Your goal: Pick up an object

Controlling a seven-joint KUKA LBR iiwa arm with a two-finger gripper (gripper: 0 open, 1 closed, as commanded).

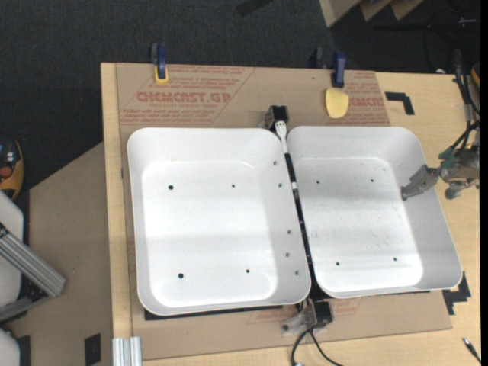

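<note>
Two shallow white bins, glossy plastic with rounded corners, sit side by side on the brown board desk [229,90]: the left bin [145,204] and the right bin [427,227]; a pale yellow rounded object [336,103] lies on the desk behind the right bin, below a blue clamp [338,67]; the hand [438,178], grey and partly cut off at the right edge, hovers at the right bin's rim; whether it is open or closed I cannot tell.

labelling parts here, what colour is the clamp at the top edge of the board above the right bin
Blue handle with a yellow pad, on the clamp in the camera view.
</note>
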